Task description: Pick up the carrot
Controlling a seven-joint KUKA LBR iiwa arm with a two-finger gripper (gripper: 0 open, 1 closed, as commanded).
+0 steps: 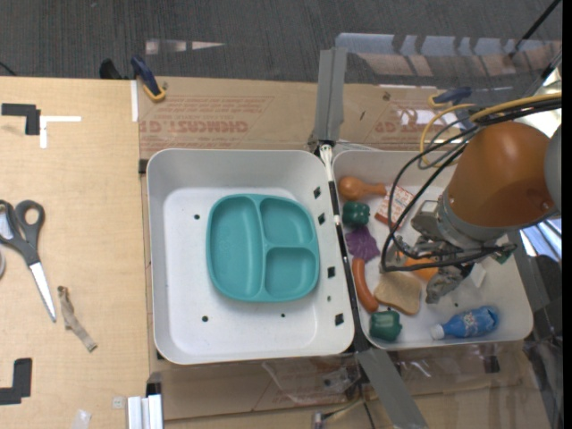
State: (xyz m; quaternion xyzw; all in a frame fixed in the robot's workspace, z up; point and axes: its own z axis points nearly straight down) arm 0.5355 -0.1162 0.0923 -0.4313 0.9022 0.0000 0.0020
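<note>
Camera view, left to right: scissors (27, 244) on bench, teal divided plate (264, 248) in left bin (165, 266); right bin (509, 324) crowded with sausage (364, 284), bread slice (399, 293), blue bottle (465, 323); carrot (420, 262) under gripper (438, 271), grip state impossible to tell.

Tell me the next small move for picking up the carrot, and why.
Probably a short, slow descent straight down. The gripper hangs in the right bin over an orange piece that looks like the carrot, beside the bread slice. The wrist hides the contact, so check before lifting.
</note>
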